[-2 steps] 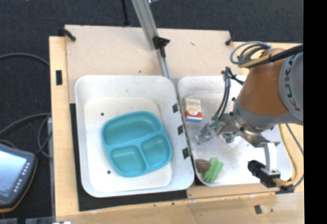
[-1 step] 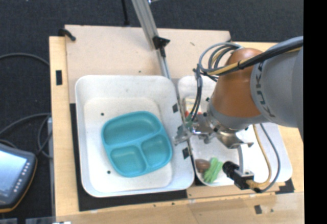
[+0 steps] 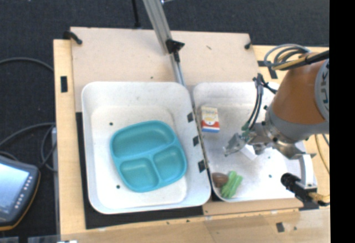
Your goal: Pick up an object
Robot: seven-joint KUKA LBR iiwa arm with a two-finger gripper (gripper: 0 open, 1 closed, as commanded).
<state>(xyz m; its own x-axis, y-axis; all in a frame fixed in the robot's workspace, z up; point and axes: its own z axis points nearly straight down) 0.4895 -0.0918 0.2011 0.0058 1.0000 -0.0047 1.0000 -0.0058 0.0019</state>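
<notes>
Green thing and a brown lump are sitting in the right bin's near corner, small carton by the divider. Gripper is hovering between them, carrying nothing; can't tell how open it is.

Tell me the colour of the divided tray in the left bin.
Turquoise tray, seen in the camera view.

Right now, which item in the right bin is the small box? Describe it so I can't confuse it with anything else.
Take the right bin of the two white ones, the one the arm reaches into. The small box lies near its left wall, toward the far end, left of the claw. It is pale and rectangular with a red and blue end, unlike the green item and brown item in the near corner.
</notes>
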